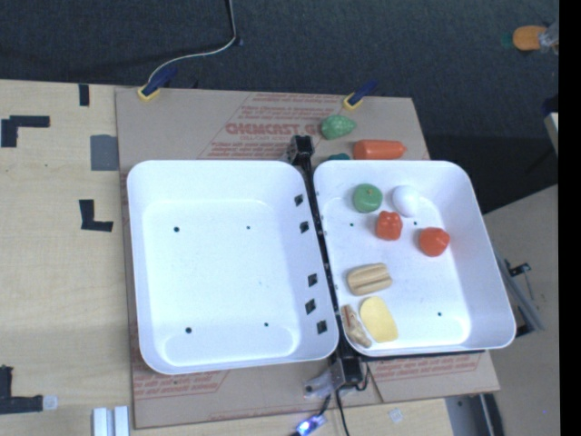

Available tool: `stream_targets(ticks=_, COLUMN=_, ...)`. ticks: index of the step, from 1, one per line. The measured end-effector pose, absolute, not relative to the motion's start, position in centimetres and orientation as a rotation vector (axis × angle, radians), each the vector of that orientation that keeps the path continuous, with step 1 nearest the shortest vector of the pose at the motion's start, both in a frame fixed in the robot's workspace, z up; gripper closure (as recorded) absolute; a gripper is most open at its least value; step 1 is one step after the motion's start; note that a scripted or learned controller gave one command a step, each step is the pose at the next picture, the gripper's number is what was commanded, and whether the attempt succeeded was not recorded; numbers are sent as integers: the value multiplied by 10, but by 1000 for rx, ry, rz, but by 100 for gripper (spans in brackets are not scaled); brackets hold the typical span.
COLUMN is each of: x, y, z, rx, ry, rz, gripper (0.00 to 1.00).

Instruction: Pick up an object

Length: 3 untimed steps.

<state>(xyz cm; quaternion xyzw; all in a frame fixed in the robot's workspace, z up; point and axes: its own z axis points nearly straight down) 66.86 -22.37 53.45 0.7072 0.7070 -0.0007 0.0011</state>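
Tabletop [54, 271]: pale wood, black tape marks on its left part. Dark carpeted floor [363, 25] behind it.

Cardboard sheet [254, 125]: brown with red print, lying on the tabletop under both bins. It is held at its far edge by two yellow-and-blue clamps, the left clamp [156, 82] and the right clamp [360, 94].

Left bin [218, 262]: white, shallow, a few small dark dots on its floor.

Right bin [472, 271]: white, touching the left bin along a seam that carries a row of small black clips [313, 280].

All candidate objects lie in the right bin, towards its left and far parts:
- tan roll [369, 279], near the seam, about mid-bin;
- yellow piece [379, 320], just nearer than the roll, by the near wall;
- brown-and-cream piece [354, 327], touching the yellow piece on its left, in the near-left corner;
- green round piece [367, 197], at the far side;
- white piece [405, 199], just right of the green one;
- red piece [433, 241], right of centre;
- second red piece [388, 225], between the green one and the roll.

Outside the bins, on the cardboard behind the right bin: an orange-red long piece [378, 150] and a green lump [337, 126].

Pincer: state cannot be told from here, so its relation to the objects cannot be given.
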Motion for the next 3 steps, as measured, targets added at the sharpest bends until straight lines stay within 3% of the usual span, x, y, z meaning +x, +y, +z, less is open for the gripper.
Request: stream_targets(ticks=3, x=669, y=-223, z=534, rx=2219, ry=2223, rz=-2, gripper=100)
